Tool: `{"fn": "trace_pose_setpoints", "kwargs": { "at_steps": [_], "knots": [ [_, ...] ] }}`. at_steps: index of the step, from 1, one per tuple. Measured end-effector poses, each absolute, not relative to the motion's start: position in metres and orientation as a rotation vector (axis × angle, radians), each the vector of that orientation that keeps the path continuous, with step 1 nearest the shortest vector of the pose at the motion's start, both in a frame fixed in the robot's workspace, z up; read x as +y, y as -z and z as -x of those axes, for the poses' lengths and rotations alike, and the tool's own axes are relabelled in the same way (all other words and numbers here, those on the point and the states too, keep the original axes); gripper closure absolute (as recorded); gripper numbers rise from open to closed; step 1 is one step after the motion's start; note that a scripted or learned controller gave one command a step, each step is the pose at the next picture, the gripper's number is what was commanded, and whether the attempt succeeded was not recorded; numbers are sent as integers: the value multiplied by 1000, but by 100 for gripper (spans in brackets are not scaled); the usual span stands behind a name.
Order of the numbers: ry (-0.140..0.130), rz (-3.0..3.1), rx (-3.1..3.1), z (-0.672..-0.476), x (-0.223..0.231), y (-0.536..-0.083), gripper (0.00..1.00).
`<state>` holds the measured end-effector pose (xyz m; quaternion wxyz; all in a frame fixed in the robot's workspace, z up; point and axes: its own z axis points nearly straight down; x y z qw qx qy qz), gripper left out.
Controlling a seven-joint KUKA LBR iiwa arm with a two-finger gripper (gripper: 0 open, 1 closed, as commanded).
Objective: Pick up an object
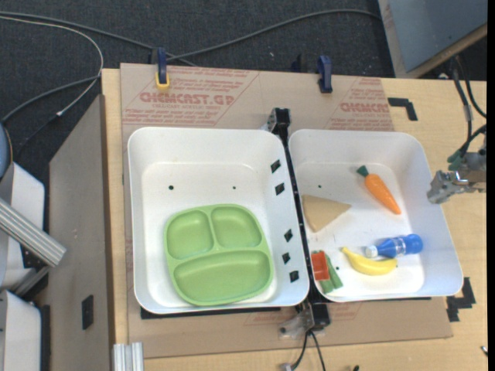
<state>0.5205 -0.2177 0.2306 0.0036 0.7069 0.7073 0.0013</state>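
Note:
The right bin (pixel 410 147) holds several small objects. An orange carrot (pixel 380 190) with a green top lies toward its far right. A tan wedge-shaped slice (pixel 323 209) rests flat near the divider. A yellow banana (pixel 368 262) lies near the front, touching a blue and white bottle (pixel 395 246) on its side. A red and green block (pixel 323 270) sits in the front left corner.
The left bin (pixel 147 207) holds a green divided plate (pixel 219 252). Clamps (pixel 162 68) (pixel 325 74) pin the cardboard at the back. A grey metal piece with cables (pixel 452 181) stands just outside the right bin's right rim.

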Motion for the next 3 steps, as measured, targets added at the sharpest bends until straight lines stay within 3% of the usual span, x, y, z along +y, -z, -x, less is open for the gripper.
{"fn": "trace_pose_setpoints", "kwargs": {
  "at_steps": [1,3],
  "knots": [
    [-5,-2214,2219,-522,-218,-285,100],
    [0,-2217,2231,-527,-107,-252,100]
  ]
}}
